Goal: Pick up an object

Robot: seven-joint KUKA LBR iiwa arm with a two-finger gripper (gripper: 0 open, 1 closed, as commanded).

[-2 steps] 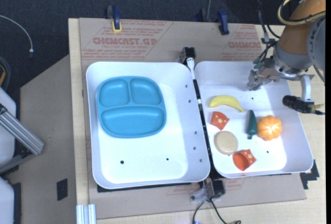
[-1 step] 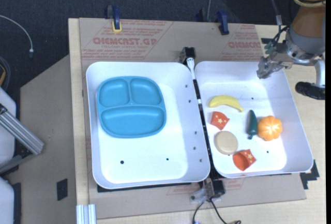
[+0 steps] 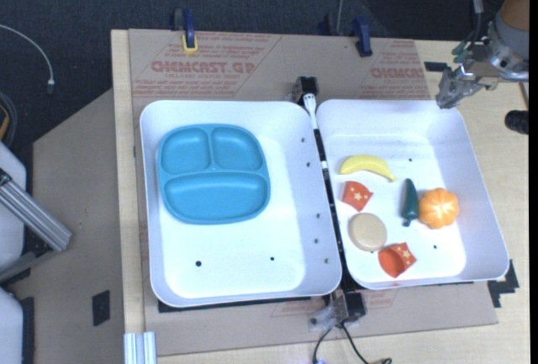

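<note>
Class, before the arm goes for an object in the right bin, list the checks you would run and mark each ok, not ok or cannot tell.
1. Claw clear of the objects, at the right white bin's far corner: ok.
2. Claw open: cannot tell.
3. Yellow plastic banana lies apart from neighbours: ok.
4. Round orange fruit free of the dark green vegetable: not ok, touching.
5. Blue divided plate out of the way, left bin: ok.
</note>
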